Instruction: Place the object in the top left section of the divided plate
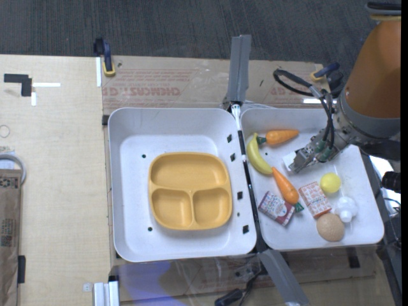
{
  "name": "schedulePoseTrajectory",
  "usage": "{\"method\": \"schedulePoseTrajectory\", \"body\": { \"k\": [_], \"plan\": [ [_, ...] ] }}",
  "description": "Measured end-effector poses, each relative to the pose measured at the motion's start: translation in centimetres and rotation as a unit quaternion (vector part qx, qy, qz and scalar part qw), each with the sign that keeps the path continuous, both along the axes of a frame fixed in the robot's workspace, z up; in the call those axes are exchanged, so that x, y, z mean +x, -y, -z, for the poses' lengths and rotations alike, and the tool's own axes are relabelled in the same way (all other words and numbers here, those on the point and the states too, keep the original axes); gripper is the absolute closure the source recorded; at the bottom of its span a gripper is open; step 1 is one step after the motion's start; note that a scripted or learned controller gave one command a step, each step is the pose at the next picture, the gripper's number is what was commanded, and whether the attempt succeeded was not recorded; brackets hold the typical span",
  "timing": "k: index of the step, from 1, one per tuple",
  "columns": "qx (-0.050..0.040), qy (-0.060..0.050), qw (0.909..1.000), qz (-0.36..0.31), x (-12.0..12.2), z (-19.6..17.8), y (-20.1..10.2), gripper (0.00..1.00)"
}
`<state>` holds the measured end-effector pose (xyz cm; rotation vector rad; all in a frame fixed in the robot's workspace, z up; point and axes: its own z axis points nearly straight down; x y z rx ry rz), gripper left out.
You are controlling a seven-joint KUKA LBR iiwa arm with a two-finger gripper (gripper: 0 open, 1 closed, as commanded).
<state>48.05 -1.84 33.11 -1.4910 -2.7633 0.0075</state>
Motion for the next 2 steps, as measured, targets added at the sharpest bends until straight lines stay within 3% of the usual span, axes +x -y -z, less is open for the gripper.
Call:
{"method": "schedulePoseTrajectory", "body": {
  "k": [2],
  "plan": [
    [-0.0013, -0.001, 1.0000, 0.001, 0.23, -1.67, 0.20, 1.00]
  ]
}}
